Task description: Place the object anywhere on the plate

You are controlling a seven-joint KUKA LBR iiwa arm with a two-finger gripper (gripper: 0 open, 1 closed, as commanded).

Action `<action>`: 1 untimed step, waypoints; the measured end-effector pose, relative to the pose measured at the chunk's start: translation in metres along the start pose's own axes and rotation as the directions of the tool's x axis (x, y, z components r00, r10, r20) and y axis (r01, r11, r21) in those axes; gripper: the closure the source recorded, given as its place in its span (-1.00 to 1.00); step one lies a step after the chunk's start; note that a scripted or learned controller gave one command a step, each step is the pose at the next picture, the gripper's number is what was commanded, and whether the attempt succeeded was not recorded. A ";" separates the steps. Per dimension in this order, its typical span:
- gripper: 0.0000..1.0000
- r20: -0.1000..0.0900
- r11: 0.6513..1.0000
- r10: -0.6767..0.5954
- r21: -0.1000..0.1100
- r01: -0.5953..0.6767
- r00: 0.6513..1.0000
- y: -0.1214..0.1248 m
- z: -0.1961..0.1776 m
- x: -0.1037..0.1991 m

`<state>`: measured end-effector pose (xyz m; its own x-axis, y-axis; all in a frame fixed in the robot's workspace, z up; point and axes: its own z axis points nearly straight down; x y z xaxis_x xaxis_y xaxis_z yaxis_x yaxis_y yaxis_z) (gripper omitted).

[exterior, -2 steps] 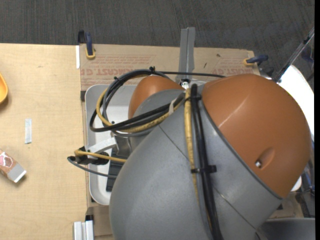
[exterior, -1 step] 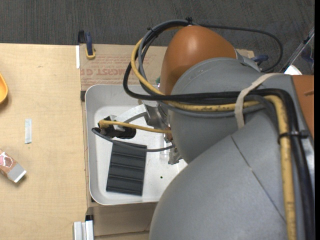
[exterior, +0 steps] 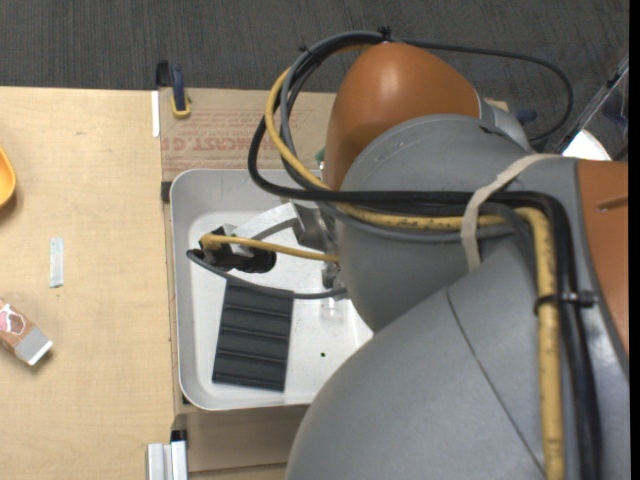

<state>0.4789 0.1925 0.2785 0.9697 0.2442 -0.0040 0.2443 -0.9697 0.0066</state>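
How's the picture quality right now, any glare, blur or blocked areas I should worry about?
Camera view: even lighting, soft shadows, no strong glare on the white bin; the dark ribbed pad is sharp; the arm, close to the lens, looks slightly soft and blocks the bin's right half.

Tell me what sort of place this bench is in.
Probably a robotics lab or test cell. A cabled grey arm reaches over a shallow white bin holding a dark ribbed pad, beside a bare wooden benchtop and dark carpet.

Bench (exterior: pixel 90 188) — white bin (exterior: pixel 185 298) on it.
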 end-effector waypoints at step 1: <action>1.00 0.000 0.991 -0.131 0.002 0.131 0.991 -0.035 0.017 0.007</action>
<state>0.4774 0.2278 0.2617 0.9292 0.3695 -0.0045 0.3696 -0.9292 0.0038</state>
